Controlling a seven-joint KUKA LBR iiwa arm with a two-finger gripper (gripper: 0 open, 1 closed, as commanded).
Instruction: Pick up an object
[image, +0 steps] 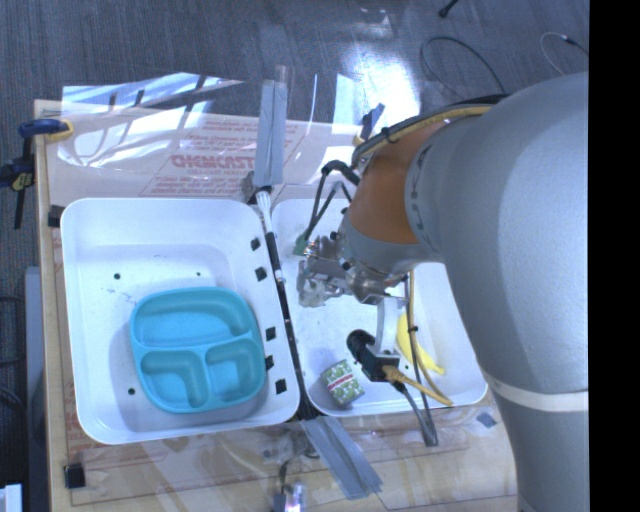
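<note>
The grey arm (520, 230) reaches in from the right, bent downward; orange band above the wrist; tool (318, 285) pointing down

Scene is brightly and evenly lit from overhead. Strong glare falls on the clear plastic sheet (150, 100) at upper left and on the floor at upper centre of the frame. White bins (90, 250) read near overexposed, with soft shadows only. The arm (520, 220) at right is slightly soft-focused. Overall sharpness is moderate, with mild compression noise.
</note>
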